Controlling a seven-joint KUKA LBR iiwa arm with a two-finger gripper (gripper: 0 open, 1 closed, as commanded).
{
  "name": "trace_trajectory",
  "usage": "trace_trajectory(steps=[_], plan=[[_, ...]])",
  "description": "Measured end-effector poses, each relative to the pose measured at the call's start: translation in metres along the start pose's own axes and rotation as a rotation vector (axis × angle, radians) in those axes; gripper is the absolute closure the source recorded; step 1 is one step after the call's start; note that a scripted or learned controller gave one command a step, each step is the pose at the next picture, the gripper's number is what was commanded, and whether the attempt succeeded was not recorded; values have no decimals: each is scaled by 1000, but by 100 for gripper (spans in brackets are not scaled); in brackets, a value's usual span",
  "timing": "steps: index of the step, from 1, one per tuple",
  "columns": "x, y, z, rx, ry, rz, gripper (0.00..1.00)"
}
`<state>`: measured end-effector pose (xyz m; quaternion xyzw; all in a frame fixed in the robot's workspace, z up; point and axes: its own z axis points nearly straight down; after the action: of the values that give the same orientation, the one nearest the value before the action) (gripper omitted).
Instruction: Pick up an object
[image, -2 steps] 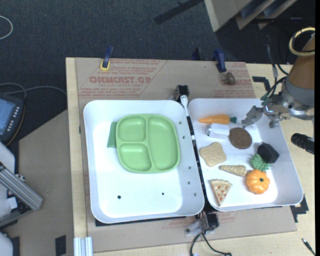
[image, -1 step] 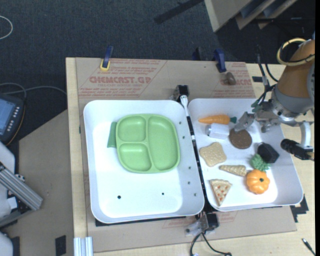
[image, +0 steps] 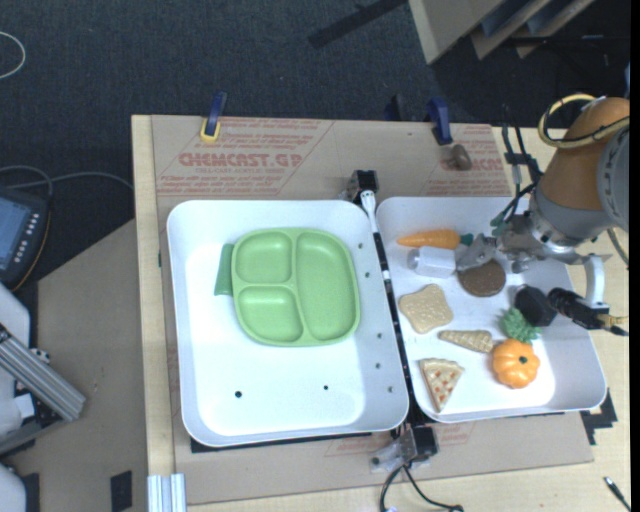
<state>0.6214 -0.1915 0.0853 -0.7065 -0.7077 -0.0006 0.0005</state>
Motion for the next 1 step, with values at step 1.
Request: trace_trajectory(steps=[1], plan=[[-1,3,-16,-12,-4,-1,100]])
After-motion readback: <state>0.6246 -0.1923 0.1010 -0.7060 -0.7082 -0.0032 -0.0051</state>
